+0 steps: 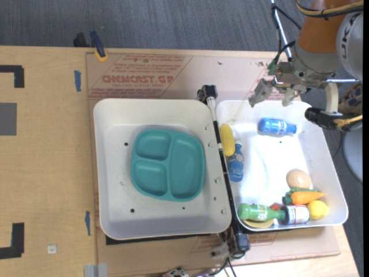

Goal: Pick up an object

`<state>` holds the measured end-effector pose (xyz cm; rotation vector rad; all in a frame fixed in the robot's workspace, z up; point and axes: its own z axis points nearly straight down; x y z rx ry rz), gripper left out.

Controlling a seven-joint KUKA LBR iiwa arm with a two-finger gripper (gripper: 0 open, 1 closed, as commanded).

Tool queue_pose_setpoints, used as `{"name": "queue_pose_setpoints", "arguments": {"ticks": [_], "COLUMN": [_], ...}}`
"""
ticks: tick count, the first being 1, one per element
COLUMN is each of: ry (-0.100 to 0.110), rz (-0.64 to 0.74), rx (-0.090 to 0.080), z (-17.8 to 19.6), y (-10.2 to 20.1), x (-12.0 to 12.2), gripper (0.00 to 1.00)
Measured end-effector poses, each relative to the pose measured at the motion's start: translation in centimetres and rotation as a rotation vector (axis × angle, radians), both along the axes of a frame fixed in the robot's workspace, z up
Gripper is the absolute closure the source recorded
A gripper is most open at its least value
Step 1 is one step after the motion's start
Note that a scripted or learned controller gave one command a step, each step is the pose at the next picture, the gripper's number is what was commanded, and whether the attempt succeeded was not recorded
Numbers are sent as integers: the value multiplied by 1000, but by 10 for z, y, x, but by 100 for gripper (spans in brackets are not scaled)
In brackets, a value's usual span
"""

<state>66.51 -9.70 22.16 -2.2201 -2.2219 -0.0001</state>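
While gripper [271, 94] hovers above right bin [334, 172] far rim, fingers apart, holding nothing: blue bottle [277, 127] untouched, pick not begun.

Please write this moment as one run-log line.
gripper: open, above right bin far edge | holding: nothing | nearest: blue bottle

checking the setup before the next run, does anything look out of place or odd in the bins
Mostly tidy. One oddity: the toy corn cob lies up on the divider between the two bins rather than flat inside the right bin, next to a blue bottle. The teal divided plate sits flat in the left bin.
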Motion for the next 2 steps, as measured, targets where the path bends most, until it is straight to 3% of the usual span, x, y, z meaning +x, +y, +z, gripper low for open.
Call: {"name": "queue_pose_setpoints", "arguments": {"ticks": [1, 2], "ry": [-2, -5], "rz": [69, 70], "rx": [-1, -2], "z": [-127, -117], "y": [-74, -74], "x": [0, 0], "gripper": [0, 100]}}
